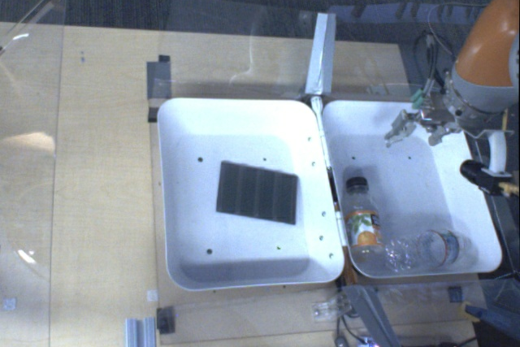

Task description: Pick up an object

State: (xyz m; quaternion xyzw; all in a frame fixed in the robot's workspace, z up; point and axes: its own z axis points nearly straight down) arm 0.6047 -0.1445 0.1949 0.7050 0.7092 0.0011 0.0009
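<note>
My gripper (417,132) hangs over the far part of the right bin (406,183), open, its two fingers spread wide with nothing between them. A small clear bottle (363,222) with a black cap and an orange label lies near that bin's left wall, in front of the gripper and to its left. A clear plastic cup (437,246) lies on its side at the bin's front right. A dark ribbed rectangular pad (257,192) lies flat in the middle of the left bin (175,175).
A bit of crumpled clear plastic (396,254) sits between the bottle and the cup. A metal bar (320,65) runs back from the gap between the two bins. Bare wooden bench (81,175) lies to the left.
</note>
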